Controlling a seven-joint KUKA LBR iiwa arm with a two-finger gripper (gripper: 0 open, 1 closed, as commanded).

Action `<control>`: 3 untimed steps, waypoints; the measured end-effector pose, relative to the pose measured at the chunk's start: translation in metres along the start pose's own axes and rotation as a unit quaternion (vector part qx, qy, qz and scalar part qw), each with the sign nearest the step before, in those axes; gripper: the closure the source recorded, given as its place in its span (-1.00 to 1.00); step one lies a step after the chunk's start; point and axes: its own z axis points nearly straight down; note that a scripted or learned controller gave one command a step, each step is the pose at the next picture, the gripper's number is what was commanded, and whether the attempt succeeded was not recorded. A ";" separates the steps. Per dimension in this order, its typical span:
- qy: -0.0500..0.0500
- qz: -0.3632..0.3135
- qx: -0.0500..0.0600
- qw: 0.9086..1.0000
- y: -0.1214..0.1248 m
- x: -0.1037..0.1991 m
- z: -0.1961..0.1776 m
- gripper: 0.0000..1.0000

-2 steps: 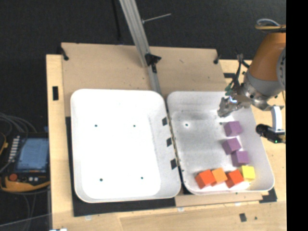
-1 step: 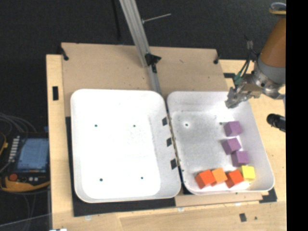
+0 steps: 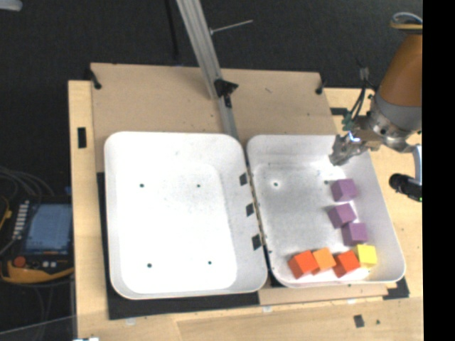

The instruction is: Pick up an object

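Note:
The right bin [image 3: 298, 212] holds several small blocks. Three purple blocks run in a line down its right side: one [image 3: 344, 189], one [image 3: 342, 213] and one [image 3: 355, 232]. Along its near edge lie an orange-red block [image 3: 303, 263], an orange block [image 3: 324, 258], a red block [image 3: 347, 262] and a yellow block [image 3: 367, 253]. My gripper [image 3: 344, 150] hangs over the far right corner of this bin, above and beyond the topmost purple block. Nothing shows between its fingers.
The left bin [image 3: 178, 215] lies beside the right one, with black clips [image 3: 250, 208] along the seam. A grey metal pole [image 3: 202, 45] slants up from behind the bins. A blue-screened pendant [image 3: 43, 233] sits off the bench at the left.

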 end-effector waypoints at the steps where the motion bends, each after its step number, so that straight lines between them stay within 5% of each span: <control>1: 0.001 0.000 -0.001 1.000 -0.012 0.042 -0.008 1.00; 3: 0.001 0.000 -0.001 1.000 -0.053 0.116 -0.016 1.00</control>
